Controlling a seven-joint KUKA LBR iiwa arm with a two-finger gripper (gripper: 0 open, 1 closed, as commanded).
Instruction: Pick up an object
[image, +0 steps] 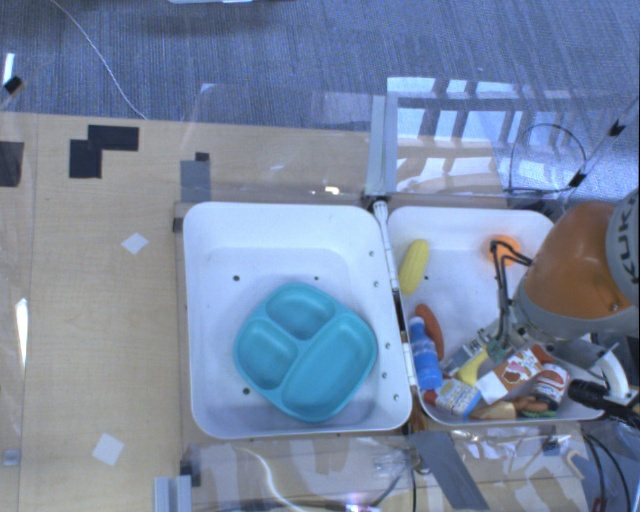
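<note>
From my camera view, the arm (580, 270) fills the right of the frame, grey with an orange band and part of a dark letter on its casing (unreadable). Its end effector (497, 345) hangs over the right bin (455, 232); I cannot tell its state. Below it lie labelled packets (520, 375) with print too small to read, a blue bottle (424, 355), and a yellow corn cob (413, 265). The left bin (210, 300) holds a smooth teal divided plate (305, 350).

Arm (590, 270) ran off the frame edge at 3 o'clock and covered the right bin's (450, 235) far corner. Tool (500, 335) fingers were indistinct against clutter. Small packets (520, 380) at 5 o'clock overlapped, labels too small to read.
</note>
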